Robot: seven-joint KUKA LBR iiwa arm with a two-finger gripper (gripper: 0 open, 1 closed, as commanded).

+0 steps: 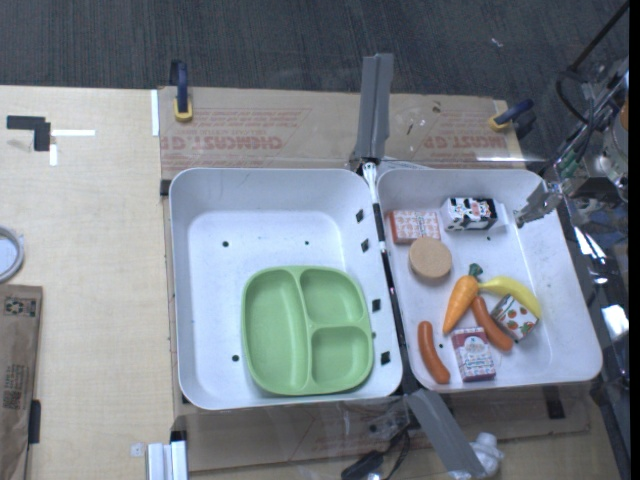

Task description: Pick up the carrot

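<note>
The orange carrot (459,302) with a green top lies in the middle of the right bin (560,368), its tip pointing to the near left. A yellow banana (511,291) touches its right side, and a red sausage (490,324) lies just below it. My gripper (530,209) hovers at the bin's far right rim, well up and to the right of the carrot, with nothing seen in it.
The right bin also holds a tan round disc (431,259), a cow-print carton (469,213), a pink box (413,226), another sausage (432,352) and two small cartons (473,355). A green divided plate (308,329) lies in the left bin (200,268).
</note>
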